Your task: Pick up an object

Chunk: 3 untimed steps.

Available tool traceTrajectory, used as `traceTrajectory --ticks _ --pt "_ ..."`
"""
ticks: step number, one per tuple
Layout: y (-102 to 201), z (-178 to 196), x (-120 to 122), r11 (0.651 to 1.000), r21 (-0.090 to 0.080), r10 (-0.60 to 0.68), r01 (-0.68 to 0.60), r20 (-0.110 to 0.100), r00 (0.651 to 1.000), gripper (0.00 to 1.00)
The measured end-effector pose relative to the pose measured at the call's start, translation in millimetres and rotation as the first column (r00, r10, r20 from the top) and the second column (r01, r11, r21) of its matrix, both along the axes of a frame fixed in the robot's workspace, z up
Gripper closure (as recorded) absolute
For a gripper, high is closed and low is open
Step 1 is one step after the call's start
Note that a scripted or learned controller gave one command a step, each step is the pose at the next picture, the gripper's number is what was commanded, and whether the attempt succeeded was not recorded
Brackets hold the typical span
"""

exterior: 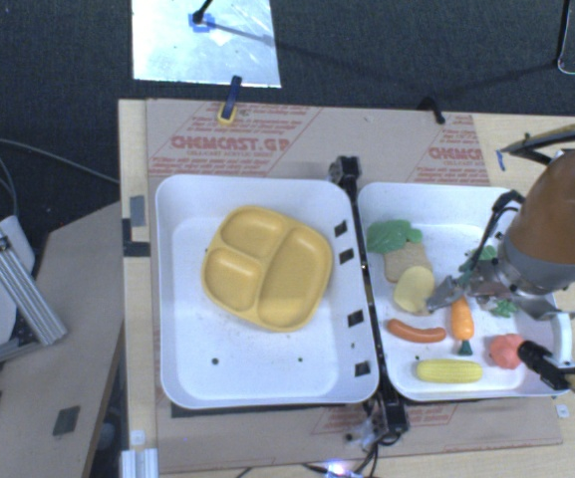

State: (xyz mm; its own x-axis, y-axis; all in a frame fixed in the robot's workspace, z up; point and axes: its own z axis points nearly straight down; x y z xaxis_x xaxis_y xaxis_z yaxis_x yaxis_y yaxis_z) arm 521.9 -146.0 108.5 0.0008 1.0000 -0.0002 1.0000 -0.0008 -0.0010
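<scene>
The right bin (436, 229) holds several toy foods: a green leafy piece (393, 235), a tan slice (407, 260), a pale yellow lump (414, 289), a red sausage (416, 332), an orange carrot (461, 322), a yellow corn cob (448, 370) and a red piece (506, 351). My gripper (471, 285) reaches in from the right and hangs low over the middle of this bin, just above the carrot and right of the yellow lump. A bit of green (506, 309) shows under the wrist. Nothing can be seen held.
The left bin (182, 297) carries a yellow divided plate (267, 267). A black divider (359, 267) runs between the bins. The grey arm (556, 227) covers the right bin's right side. A metal frame (8, 267) stands at the far left.
</scene>
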Motion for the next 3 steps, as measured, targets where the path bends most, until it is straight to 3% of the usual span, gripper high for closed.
traceTrajectory --ticks 1,2,3 --pt "-14.7 -25.0 -3.0 1.000 0.000 0.000 0.000 0.000 1.000 0.00" --pt "-13.8 -13.5 -1.7 1.000 0.000 0.002 -0.002 0.004 1.000 1.00" --pt "51.5 99.1 -2.2 1.000 0.001 0.012 -0.012 0.013 1.000 1.00"
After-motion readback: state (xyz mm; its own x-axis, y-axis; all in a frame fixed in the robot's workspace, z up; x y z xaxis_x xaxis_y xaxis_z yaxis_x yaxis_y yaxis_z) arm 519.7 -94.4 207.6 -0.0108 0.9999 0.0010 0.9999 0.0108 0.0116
